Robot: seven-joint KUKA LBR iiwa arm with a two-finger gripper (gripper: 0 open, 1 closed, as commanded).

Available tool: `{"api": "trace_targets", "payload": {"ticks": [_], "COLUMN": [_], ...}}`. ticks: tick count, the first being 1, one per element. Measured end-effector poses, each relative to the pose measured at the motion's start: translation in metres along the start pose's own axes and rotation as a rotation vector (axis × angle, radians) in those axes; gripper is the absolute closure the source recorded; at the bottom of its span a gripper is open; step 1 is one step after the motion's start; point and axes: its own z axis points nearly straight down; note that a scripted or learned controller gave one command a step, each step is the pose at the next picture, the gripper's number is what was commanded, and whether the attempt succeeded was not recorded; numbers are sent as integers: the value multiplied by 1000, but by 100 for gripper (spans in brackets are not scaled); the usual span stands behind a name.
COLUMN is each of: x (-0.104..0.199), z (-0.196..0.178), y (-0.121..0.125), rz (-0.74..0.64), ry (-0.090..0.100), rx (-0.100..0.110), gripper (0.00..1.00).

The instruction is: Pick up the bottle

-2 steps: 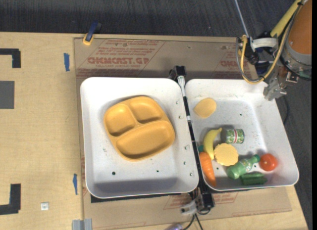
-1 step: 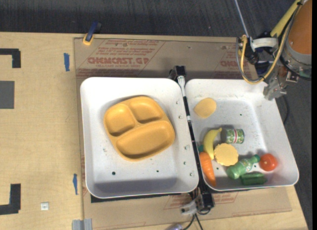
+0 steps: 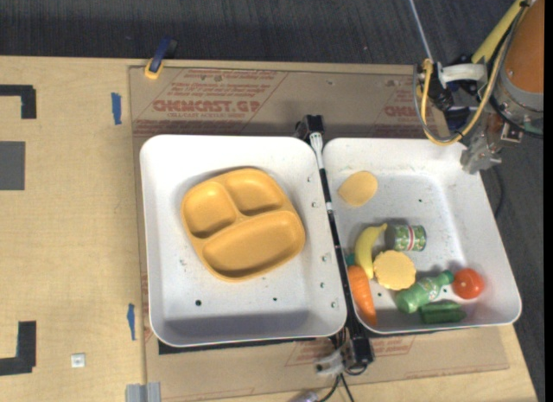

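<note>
We look down from one fixed camera above the bench [image 3: 69, 219], tilted at a slant, far enough back to take in both white bins: the left bin [image 3: 164, 305] and the right bin [image 3: 497, 296] side by side. The dark floor [image 3: 259, 3] lies along the top, and the arm [image 3: 523, 63] enters at upper right.

The bins [image 3: 164, 219] look like smooth white plastic with a dull sheen. The yellow tray [image 3: 244, 221] is glossy plastic. The desk [image 3: 69, 245] is matt cardboard. The green bottle [image 3: 423, 292] and tomato [image 3: 467, 283] shine like plastic.
</note>
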Motion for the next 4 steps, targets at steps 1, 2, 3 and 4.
{"api": "trace_targets", "payload": {"ticks": [1,2,3,4], "x": [0,0,0,0], "z": [8,6,5,5], "y": [0,0,0,0], "rz": [0,0,0,0], "ry": [-3,-1,-1,-1], "rx": [-1,0,0,-1], "gripper": [100,100,100,100]}}
